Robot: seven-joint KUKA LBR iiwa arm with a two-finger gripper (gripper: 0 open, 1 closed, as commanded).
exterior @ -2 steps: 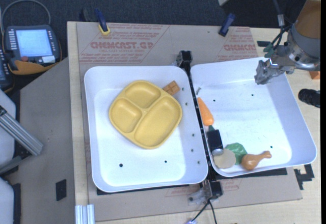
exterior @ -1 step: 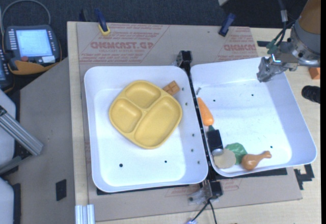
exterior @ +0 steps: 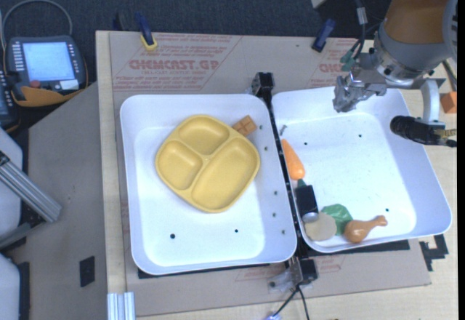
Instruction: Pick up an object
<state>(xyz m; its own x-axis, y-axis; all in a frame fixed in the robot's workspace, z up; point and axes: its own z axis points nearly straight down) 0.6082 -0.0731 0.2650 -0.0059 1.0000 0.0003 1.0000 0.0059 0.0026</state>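
The grey arm with its orange band reaches in over the far right corner of the right bin (exterior: 407,158), wrist bent downward so that the gripper (exterior: 347,102) hangs just above that bin's far rim. Whether the gripper is apart or together cannot be told from this slant; nothing shows between its tips.

The loose objects lie well apart from the gripper, along the right bin's left wall and near edge. An orange carrot-shaped piece (exterior: 293,159) rests against the left wall, tapering toward the far side. Just nearer along that wall sits a small black block (exterior: 306,199), and nearer still a pale round disc (exterior: 320,227) that touches a crumpled green piece (exterior: 339,214). Beside the green piece, toward the right bin's near rim, lies a tan drumstick-shaped toy (exterior: 363,227), glossy like plastic.

Left of the right bin, the left bin (exterior: 145,217) holds a yellow divided plate (exterior: 208,163) with three smooth compartments, tilted slightly. A small brown waffle-textured block (exterior: 245,125) touches the plate's far right edge. Both bins are shallow, white and smooth, set on a cardboard sheet (exterior: 182,60) with red print that covers the desk.
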